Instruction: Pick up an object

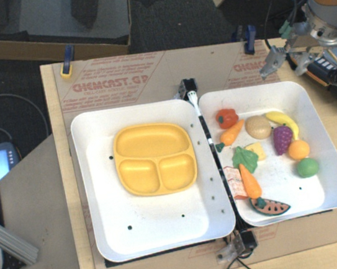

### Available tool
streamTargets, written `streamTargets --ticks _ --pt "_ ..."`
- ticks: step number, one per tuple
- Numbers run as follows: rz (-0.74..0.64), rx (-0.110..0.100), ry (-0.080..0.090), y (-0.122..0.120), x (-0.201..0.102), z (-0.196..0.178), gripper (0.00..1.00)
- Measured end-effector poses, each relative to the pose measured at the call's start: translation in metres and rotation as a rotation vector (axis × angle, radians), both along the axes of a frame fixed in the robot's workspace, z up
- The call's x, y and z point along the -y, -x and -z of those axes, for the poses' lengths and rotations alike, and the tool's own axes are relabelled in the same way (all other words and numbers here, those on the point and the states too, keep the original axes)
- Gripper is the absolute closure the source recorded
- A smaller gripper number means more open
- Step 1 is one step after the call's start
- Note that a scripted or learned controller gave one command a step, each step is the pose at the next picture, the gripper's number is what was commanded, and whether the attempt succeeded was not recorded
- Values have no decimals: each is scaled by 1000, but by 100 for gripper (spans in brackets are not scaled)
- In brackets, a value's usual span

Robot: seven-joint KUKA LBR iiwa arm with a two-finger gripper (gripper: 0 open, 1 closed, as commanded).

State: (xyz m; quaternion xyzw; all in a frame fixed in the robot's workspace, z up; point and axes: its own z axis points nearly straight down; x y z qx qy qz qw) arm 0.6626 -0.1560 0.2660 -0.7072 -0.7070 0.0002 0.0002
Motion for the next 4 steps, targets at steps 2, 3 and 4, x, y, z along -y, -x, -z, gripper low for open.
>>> streamTargets --ticks 2,3,4 --pt "-2 -42 5 12 -34 168 0" --pt "-13 -67 -1 4 -53 170 0" --pt "-3 -6 -7 23 -63 177 0"
